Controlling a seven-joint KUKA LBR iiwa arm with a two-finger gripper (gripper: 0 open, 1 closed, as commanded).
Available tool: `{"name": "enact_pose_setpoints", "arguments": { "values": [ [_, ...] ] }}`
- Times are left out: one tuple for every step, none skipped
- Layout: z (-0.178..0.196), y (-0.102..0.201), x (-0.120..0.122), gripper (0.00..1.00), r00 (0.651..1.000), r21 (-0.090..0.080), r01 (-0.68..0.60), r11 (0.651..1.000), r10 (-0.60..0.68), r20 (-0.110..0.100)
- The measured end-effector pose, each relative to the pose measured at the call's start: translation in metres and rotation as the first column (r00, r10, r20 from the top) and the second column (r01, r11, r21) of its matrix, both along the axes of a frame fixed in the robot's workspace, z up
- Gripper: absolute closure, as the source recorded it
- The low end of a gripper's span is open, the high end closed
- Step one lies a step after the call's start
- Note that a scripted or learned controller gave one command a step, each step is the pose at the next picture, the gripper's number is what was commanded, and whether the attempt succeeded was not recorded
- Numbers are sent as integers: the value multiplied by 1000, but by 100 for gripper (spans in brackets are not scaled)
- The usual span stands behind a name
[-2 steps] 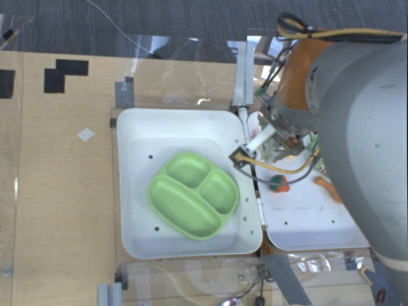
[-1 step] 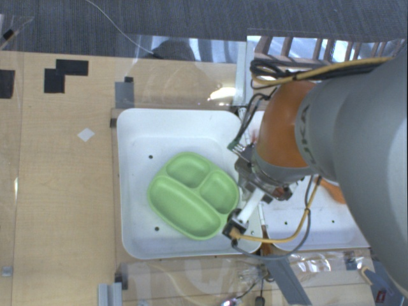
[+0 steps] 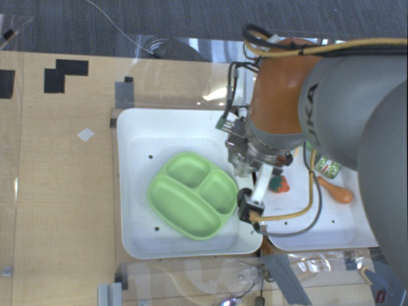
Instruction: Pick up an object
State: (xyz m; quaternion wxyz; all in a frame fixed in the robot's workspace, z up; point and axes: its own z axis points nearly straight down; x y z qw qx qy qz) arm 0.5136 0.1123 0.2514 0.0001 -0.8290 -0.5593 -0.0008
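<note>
One green divided plate [image 3: 193, 195] fills the left bin's [image 3: 137, 171] middle; jaws' opening cannot be told.

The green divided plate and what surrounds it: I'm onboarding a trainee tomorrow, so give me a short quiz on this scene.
1. True or false: the green plate lies in the left bin.
2. How many compartments does the plate have?
3. Which lies in the right bin? A) orange carrot-like item B) blue cup C) spoon

Key: 1 true; 2 three; 3 A.
</note>
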Motion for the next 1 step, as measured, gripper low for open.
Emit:
{"name": "enact_pose_setpoints", "arguments": {
  "values": [
    [-122,30,-24,100,963,3,-270,963,270,-5]
  ]
}}
